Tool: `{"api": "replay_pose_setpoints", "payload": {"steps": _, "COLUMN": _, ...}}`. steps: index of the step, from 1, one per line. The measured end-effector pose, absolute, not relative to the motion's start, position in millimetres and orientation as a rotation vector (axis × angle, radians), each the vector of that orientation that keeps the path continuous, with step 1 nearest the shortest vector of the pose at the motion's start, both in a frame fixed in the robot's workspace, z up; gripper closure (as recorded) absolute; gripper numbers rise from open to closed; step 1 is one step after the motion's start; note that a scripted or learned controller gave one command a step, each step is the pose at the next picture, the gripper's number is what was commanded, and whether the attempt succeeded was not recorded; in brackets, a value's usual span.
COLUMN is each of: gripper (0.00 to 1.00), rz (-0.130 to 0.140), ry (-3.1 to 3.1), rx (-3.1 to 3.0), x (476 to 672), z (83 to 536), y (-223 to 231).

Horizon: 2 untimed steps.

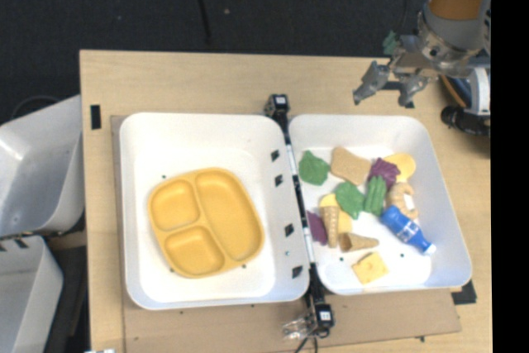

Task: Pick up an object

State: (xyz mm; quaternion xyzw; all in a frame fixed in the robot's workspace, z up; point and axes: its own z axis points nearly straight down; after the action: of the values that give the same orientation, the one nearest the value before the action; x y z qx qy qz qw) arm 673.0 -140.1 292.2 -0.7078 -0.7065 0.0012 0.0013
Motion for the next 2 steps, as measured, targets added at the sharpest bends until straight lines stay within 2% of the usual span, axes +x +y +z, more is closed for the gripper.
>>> {"api": "replay_pose_setpoints", "payload": {"steps": 1, "gripper": 1.0, "rz": 0.007, "ry": -2.22, "rx": -2.218, "x": 673.8, "z": 300, "y": -141}}
{"api": "replay_pose_setpoints", "payload": {"steps": 2, "gripper": 1.0, "rz": 0.009, "ry": -2.224, "rx": -2.205, "x": 688.3, "z": 191, "y": -33}}
